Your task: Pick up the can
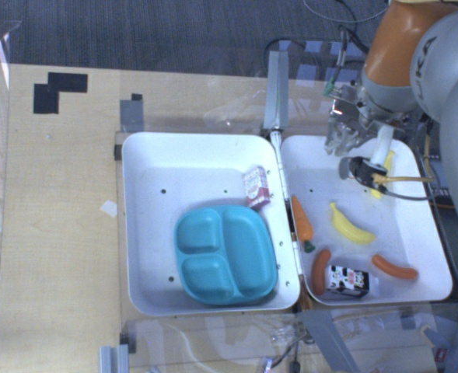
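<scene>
From the overhead camera view, the grey arm [438, 61] with its orange band enters at the upper right of the frame and reaches down over the upper part of the right bin [423, 286]. Its pincer [351, 142] hangs near that bin's upper rim; how far its parts are spread cannot be told from this angle, and nothing is visibly caught in it.

The can [256, 186], a small one with a red and white label, lies on its side in the left bin [147, 208], close against the wall that divides the two bins, just above the upper right corner of the blue divided tray [225, 255]. It sits to the left of and lower than the pincer, well apart from it, with the dividing wall between them.

In the right bin lie a carrot [302, 219] along the left wall, a yellow banana [350, 225] near the middle, a sausage [395, 268] at lower right, another reddish sausage [320, 270] at lower left, and a small black and white carton [347, 280] beside it. Both bins rest on the pale wooden tabletop [57, 208].
</scene>
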Robot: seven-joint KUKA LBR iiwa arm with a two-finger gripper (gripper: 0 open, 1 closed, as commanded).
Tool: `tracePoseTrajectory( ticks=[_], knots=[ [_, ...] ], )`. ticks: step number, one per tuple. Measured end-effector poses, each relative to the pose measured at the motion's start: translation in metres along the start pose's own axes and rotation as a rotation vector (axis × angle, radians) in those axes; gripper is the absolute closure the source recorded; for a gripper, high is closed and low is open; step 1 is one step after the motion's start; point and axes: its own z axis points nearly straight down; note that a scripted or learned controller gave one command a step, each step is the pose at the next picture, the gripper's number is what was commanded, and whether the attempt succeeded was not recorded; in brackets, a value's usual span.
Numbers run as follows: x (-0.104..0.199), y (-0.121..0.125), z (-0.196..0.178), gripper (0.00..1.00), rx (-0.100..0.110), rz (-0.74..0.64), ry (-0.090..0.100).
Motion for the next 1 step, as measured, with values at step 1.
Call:
tracePoseTrajectory(
  ticks=[1],
  knots=[
    [0.1023, -0.0461, 0.0503, 1.00, 0.004, 0.133, -0.002]
  ],
)
